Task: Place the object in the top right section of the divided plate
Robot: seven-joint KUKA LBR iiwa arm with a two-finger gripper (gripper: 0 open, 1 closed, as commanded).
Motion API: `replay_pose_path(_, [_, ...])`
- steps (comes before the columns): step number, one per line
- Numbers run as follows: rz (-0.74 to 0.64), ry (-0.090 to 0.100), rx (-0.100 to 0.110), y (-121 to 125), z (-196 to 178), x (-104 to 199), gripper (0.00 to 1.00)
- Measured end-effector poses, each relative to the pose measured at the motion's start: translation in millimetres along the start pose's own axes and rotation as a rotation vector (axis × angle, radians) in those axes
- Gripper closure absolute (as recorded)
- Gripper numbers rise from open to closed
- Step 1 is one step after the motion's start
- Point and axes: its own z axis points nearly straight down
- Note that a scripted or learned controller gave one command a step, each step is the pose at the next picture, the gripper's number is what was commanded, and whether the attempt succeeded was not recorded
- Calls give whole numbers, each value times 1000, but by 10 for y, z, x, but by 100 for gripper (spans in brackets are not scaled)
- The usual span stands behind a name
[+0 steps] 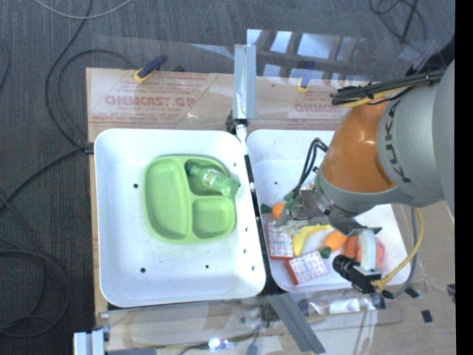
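A green divided plate (167, 198) lies in the left white bin (118, 272). A green, shiny, crumpled item (211, 177) rests in the plate's top right section, and its right end reaches over the plate's rim. My gripper (301, 203) hangs low over the right bin (275, 154), just above a pile of small items, with the grey and orange arm covering most of it from above. Nothing shows in its grasp.
The right bin holds a small orange ball (278, 210), a yellow banana-like piece (310, 235), two red and white packets (279, 244) and an orange and red toy (367, 250). A metal divider post (242, 87) stands between the bins at the back.
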Motion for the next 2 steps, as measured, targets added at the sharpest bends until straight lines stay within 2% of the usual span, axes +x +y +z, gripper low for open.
replay_pose_path(1, [-146,-1,-2,7,-68,106,100])
replay_pose_path(2, [131,1,1,-15,4,-379,100])
